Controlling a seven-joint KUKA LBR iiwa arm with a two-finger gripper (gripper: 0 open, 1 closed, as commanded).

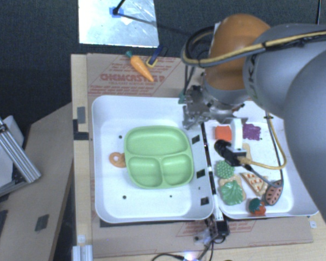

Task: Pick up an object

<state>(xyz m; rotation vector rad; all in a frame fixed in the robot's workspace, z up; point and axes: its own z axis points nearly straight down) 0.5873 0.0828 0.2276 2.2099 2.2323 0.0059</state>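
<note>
Mostly the loose objects crowd the right bin [259, 151]: an orange square block [223, 132] and a purple piece [251, 131] toward its far end. Nearer the camera are a round green dotted piece [224, 169], a green leaf [232, 192], a pizza slice [254, 184], a brown slotted spoon [273, 192] and a small teal-and-red piece [254, 205]. These lie close together, several of them touching or nearly so.

The left bin [106, 192] holds a green divided plate [158, 156] with three compartments. It takes up most of the floor, with a small tan ring [117, 159] just beside its left rim. Any of these could be the object to pick; none is lifted.

Both bins sit on a cardboard sheet [125, 79] with red print, laid on a tan surface [49, 162]. A toy carrot [141, 68] lies on the cardboard beyond the left bin, with a small blue-and-yellow item [155, 57] just past it. A shiny foil sheet [118, 12] lies farther back against a dark backdrop [32, 42]. Metal rails [13, 156] stand at the left edge.

The grey arm [293, 80] sweeps in from the right, and its orange band [236, 31] bulges above the wrist. The end effector [193, 113] points down at the far end of the divider between the bins, over the left bin's far right corner and just beyond the plate. Whether it is wide or narrow cannot be told, and nothing is seen held in it.
</note>
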